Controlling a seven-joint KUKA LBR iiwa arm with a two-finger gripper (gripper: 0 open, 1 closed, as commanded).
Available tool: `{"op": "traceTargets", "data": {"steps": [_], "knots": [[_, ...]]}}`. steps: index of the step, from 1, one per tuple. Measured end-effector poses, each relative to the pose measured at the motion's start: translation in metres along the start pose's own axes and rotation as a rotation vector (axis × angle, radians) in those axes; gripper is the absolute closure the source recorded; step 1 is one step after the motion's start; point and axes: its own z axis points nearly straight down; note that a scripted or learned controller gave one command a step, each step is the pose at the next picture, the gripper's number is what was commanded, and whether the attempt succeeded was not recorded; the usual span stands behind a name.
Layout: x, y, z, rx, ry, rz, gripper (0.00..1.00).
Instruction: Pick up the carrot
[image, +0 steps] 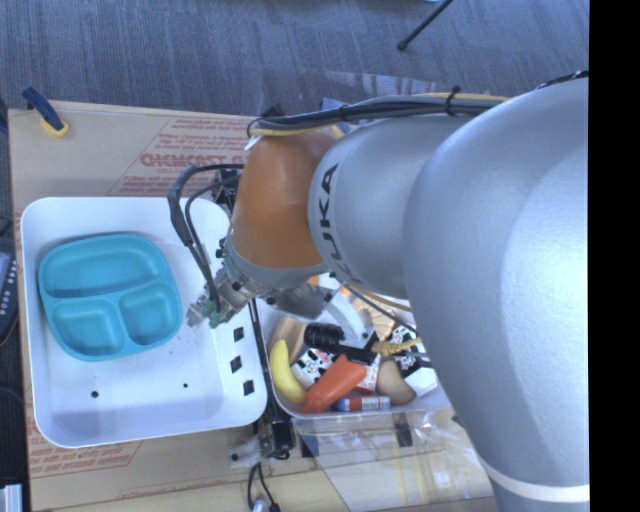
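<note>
Lying orange among the clutter of the right bin (300, 408), just beside a banana (283, 372), the carrot (337, 385) waits unheld while the gripper (205, 312) hangs over the left bin (60, 425) near a blue tray (100, 295)

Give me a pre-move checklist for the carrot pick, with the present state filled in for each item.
1. Carrot located: ok. The carrot lies in the right bin.
2. Carrot top exposed: ok, its orange surface shows.
3. Space around the carrot: not ok. The banana lies close on its left and a marker just below.
4. Gripper over the carrot: not ok. The gripper sits near the left bin, beside the blue tray.
5. Finger opening: cannot tell.
6. View of the right bin: not ok, the arm hides much of it.
</note>
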Motion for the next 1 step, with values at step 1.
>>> {"op": "traceTargets", "data": {"steps": [1], "knots": [[0.0367,0.0123,-0.0535,-0.005,-0.003,0.017,1.00]]}}
